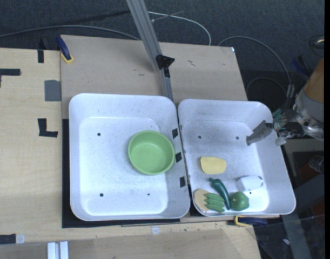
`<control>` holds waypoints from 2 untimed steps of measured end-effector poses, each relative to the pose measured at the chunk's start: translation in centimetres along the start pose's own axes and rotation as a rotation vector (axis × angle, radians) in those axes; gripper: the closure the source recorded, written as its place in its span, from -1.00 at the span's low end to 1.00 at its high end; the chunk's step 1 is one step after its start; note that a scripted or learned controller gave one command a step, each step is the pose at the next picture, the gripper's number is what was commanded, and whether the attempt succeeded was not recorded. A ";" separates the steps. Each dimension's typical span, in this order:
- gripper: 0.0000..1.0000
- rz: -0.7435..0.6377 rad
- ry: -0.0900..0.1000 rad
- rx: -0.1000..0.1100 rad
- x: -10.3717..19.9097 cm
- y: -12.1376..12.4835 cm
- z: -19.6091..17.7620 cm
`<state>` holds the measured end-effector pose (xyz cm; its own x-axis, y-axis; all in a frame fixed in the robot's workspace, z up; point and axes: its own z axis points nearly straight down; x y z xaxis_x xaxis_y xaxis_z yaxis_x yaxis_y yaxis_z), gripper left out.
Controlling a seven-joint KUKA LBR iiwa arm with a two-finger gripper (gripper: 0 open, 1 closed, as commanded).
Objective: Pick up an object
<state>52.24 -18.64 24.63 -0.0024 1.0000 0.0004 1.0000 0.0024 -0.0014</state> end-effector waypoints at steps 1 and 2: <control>-1.00 0.001 0.000 0.000 0.0 0.0 0.0; -1.00 0.002 0.000 0.005 -0.4 -0.2 4.5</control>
<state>52.00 -19.03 20.18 -0.0005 1.0000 0.0005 1.0000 0.0005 -0.0063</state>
